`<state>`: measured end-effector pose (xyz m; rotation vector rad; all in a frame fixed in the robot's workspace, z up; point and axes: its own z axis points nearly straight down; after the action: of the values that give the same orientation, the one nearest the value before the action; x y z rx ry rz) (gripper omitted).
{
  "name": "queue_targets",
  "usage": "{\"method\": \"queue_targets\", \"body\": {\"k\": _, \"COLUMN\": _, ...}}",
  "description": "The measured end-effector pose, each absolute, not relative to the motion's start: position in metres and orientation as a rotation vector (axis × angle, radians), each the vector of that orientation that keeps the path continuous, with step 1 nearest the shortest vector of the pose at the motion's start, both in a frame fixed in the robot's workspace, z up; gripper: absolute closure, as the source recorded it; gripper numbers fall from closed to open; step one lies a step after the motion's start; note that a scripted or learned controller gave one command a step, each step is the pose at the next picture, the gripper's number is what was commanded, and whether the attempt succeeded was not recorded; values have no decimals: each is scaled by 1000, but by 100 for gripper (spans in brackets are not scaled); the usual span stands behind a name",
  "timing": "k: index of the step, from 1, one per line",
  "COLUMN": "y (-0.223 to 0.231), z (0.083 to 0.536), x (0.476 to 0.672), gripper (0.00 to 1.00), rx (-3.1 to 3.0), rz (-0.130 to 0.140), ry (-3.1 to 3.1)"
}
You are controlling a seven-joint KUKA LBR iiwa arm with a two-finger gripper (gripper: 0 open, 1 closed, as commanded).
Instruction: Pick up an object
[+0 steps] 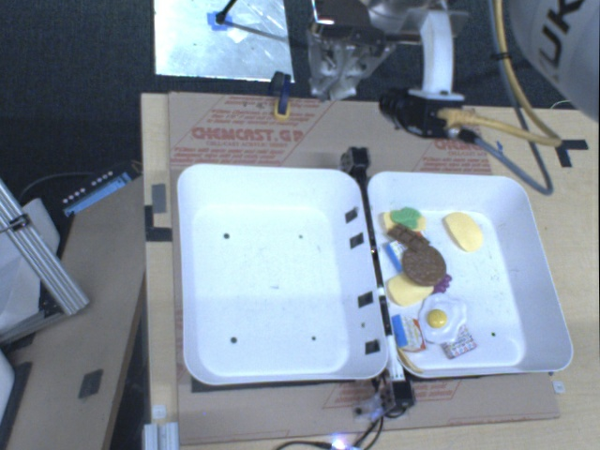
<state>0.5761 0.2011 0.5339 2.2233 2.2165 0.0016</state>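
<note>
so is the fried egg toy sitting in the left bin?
No, the fried egg lies in the right bin, near its front, next to the brown round piece and other small items.

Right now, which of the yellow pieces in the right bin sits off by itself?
The plain yellow oval near the bin's far right; the other yellow pieces crowd against the brown patty.

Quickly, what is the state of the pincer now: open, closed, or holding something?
Pincer: cannot be told; it hangs above the bench behind the bins.

Left bin [272, 279] open floor — right bin's [525, 279] left half cluttered
</note>
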Motion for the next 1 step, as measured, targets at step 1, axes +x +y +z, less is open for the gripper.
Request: {"method": "queue_targets", "body": {"k": 1, "y": 236, "z": 535, "x": 560, "gripper": 100, "rx": 2214, "rz": 3, "ry": 2229}}
